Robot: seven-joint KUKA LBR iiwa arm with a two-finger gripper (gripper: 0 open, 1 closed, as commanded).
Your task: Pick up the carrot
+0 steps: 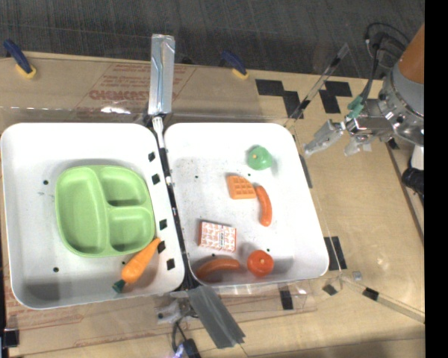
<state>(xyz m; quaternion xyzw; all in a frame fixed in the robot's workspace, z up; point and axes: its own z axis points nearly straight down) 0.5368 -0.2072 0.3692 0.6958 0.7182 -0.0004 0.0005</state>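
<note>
Here, the carrot (140,265) is seen lying in the left bin (22,222), with the gripper (336,139) parked outside both bins at the far right.

In the left bin, a green divided plate (104,209) is placed near the middle, and the carrot is laid at a slant just beside the plate's near right corner, its green top pointed toward the near edge. In the right bin (302,222), a pink patterned block (217,236), a brown piece (216,268), an orange waffle piece (241,187), a sausage (264,204), a red-orange round item (260,262) and a green round item (259,156) are scattered. Further right, the gripper is held over the bare bench (373,230), well apart from the carrot, with nothing seen between its fingers; whether they are spread or pressed together cannot be told.
</note>
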